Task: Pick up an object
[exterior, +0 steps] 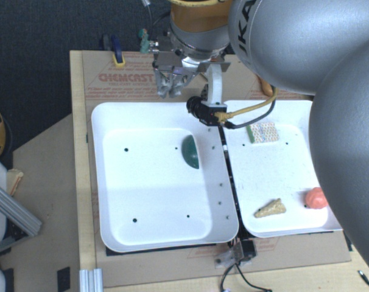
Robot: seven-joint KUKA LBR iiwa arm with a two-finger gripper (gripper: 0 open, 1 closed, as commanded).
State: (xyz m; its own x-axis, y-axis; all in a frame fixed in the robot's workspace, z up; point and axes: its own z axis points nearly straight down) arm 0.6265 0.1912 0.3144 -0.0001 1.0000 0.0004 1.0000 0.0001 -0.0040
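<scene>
A dark green oval object (190,151) lies in the left bin (130,181), close to its right wall. The right bin (285,169) holds a small dotted card-like piece (263,132) at the back, a tan wedge-shaped piece (270,208) near the front and a pink-red ball (316,198) at the front right. My gripper (170,84) hangs over the brown board just behind the left bin's back rim, above and behind the green object. Nothing is visible in its grasp.
The big grey arm covers the upper right of the view and part of the right bin. A white bracket with a black cable fitting (204,110) hangs over the bins' shared wall. A blue-and-yellow clamp (117,55) sits on the board's back edge.
</scene>
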